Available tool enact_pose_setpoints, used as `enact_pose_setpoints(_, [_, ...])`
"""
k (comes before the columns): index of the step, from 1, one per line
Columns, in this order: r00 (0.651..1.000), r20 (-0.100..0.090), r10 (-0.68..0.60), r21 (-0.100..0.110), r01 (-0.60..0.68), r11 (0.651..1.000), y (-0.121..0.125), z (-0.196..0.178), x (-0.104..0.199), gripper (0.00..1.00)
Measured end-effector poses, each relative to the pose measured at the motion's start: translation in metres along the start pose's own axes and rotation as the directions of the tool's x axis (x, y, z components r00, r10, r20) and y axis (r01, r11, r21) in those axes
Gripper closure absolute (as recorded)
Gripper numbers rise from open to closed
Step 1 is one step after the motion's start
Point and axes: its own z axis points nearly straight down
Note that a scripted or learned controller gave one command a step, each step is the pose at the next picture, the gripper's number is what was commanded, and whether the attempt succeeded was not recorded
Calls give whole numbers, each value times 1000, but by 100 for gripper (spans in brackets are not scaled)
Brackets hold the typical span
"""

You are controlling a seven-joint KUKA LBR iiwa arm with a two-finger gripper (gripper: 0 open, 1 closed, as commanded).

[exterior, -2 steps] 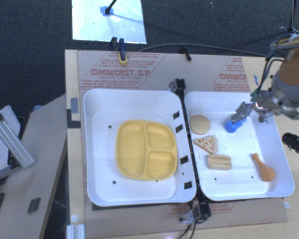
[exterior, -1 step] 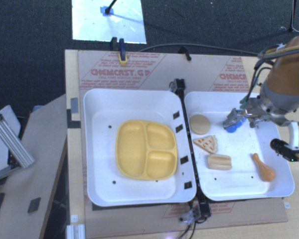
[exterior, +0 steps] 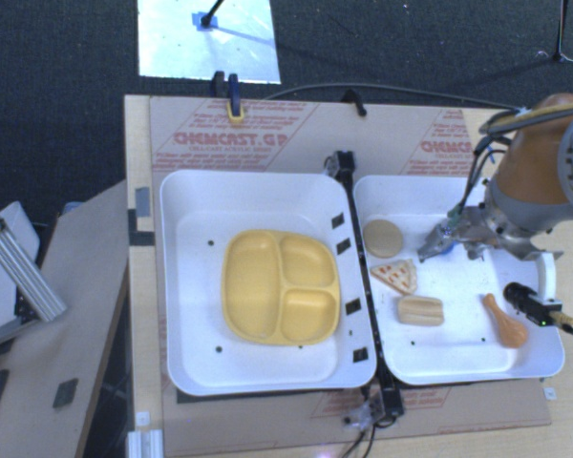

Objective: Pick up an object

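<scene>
- We log the gripper (exterior: 439, 247) low over the right bin (exterior: 458, 363), in its upper middle part, the grey and orange arm (exterior: 540, 175) reaching in behind it.
- We cannot tell whether the fingers are released or clenched; they are small and blurred, and we see nothing between them.
- Round tan disc (exterior: 383, 238): just beside the fingers, on the side away from the arm, lying flat on the bin floor.
- Triangular wedge with red spots (exterior: 395, 276): near the fingers, a little toward the front of the bin, close to the disc.
- Pale loaf-shaped piece (exterior: 420, 310): further toward the front than the wedge, apart from the fingers.
- Orange drumstick-shaped piece (exterior: 504, 322): toward the front on the arm's side, near a black fitting at the bin's edge.
- Yellow divided plate (exterior: 280, 286): in the left bin (exterior: 196, 256), well apart from the fingers, across the divider.
- Both bins rest on the worktop (exterior: 267, 136).
- Step in hand, as we judge it: the approach; no item is lifted yet.
- Next move, as we judge it: settle on one piece, likely the disc or wedge, centre the fingers over it, descend and close squarely. The flat disc may slip away.
</scene>
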Motion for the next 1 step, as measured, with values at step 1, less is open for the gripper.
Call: enact_pose_setpoints(1, [1000,2,-1,-7,1,1000,2,-13,-1,100])
